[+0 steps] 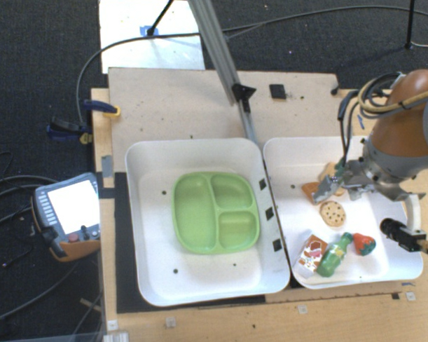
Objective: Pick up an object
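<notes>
Orange-brown piece [311, 192], the likeliest target, lying on the floor of the right bin [290, 157], in its far-left part, just left of the pincer [334, 186]. Touching the pincer or merely beside it: cannot tell. Pincer set low over the bin, at the end of the grey arm [402, 136] reaching in from the right. Released or clenched: cannot tell, with the wrist body and its cables covering it from above.

Judged progress: approach made, pick not yet done. No object seen raised off the bin floor, none seen held. Left to do: secure one object and lift it clear of the bin.

Other candidates in the same bin:
- round tan cookie [332, 214], just near of the pincer and apart from the orange-brown piece
- red-and-white carton [312, 253] at the near edge
- green bottle [334, 255] lying tilted, touching the carton's right side
- red toy with a green top [364, 244], just right of the bottle, perhaps a strawberry or a pepper

Green divided plate [217, 212] lying in the left bin [148, 204], well apart from the pincer.

Hard to make out: what the orange-brown piece represents, its right end lost against the pincer. Arm cut off at the right. Carton's print too small to read.
</notes>
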`<control>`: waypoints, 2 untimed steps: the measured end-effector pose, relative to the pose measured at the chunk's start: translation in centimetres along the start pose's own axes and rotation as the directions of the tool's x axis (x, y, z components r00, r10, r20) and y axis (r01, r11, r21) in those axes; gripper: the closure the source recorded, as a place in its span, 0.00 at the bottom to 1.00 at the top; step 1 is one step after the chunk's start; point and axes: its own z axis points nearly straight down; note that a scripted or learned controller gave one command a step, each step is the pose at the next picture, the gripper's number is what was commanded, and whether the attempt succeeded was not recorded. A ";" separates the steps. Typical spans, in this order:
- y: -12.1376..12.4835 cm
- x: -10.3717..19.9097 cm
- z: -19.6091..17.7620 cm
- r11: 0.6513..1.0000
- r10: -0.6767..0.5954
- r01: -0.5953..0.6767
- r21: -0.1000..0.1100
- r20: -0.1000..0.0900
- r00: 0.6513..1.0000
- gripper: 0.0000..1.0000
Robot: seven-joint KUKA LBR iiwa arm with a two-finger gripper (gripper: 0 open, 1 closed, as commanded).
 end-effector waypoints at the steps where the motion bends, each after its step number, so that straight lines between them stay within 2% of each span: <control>1: 0.0 1.1 5.3 1.000 0.001 -0.001 0.003 -0.001 1.000 0.00; 2: 0.4 1.0 9.8 1.000 0.001 -0.001 -0.014 0.004 1.000 0.00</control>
